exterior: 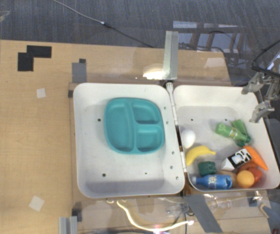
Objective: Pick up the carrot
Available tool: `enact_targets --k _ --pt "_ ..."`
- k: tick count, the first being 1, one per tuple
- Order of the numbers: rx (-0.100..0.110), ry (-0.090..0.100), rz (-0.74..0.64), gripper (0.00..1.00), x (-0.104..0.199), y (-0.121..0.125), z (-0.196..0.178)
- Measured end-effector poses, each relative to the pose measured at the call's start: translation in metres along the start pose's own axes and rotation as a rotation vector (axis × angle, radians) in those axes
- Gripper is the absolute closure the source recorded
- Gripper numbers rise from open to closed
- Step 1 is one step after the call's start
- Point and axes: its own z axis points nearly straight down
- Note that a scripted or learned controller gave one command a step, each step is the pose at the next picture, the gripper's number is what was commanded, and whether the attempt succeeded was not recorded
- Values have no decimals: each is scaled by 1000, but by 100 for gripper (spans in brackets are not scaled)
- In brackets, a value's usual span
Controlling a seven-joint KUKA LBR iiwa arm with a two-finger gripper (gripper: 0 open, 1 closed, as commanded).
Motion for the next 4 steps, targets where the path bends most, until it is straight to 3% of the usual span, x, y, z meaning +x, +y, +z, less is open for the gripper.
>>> enact_targets --k 1,2,3,4 --pt "-7 9 -143 0 34 57 142" --pt "-2 -4 190 0 63 98 74" --pt "-5 2 219 0 97 175 78" --pt "-2 3 440 0 90 190 69"
